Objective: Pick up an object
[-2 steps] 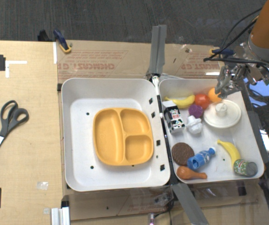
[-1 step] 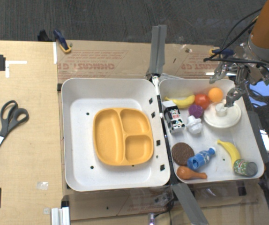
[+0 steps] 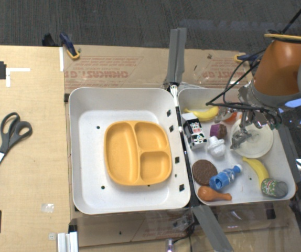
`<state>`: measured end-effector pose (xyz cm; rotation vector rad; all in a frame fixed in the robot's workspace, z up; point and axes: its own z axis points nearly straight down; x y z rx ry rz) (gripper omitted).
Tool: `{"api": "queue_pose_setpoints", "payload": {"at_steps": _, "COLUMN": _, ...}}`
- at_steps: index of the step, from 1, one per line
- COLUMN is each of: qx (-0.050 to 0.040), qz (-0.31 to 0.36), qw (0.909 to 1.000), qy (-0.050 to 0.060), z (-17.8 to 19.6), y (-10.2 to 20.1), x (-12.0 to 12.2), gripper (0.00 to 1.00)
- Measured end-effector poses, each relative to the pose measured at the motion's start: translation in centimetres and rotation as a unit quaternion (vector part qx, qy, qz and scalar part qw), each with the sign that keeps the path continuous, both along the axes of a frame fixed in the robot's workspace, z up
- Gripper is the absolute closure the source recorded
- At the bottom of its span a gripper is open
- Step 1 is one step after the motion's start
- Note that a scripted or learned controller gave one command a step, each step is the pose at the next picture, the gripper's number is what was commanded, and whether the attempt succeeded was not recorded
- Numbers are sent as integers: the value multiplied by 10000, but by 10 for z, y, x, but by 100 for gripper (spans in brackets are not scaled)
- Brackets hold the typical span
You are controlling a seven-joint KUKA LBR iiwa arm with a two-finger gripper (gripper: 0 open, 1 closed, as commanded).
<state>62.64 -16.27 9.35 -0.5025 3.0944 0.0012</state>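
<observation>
Overhead view of the bench point(image 3: 24, 156) with two white bins. The left bin point(image 3: 82, 156) holds an orange divided plate point(image 3: 138, 153). The right bin point(image 3: 284, 156) holds two bananas point(image 3: 206, 113), a toy van point(image 3: 194, 132), a brown disc point(image 3: 204, 170), a blue bottle point(image 3: 225, 177) and a white round lid point(image 3: 258, 143). The gripper point(image 3: 243, 135) hangs over the right bin at the lid's left edge; whether the fingers are spread or closed cannot be told, and nothing is seen between them. Scissors point(image 3: 8, 135) lie on the bench, left.
</observation>
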Motion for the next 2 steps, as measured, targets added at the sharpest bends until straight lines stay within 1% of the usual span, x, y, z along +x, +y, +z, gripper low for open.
{"api": "queue_pose_setpoints", "payload": {"at_steps": 1, "qx": 38, "qz": -164, "qw": 9999, "qy": -9, "z": 3, "y": -41, "x": -2, "gripper": 0}}
{"api": "queue_pose_setpoints", "payload": {"at_steps": 2, "qx": -3, "qz": -542, "qw": 9985, "qy": 6, "z": 0, "y": -4, "x": 23, "gripper": 0}}
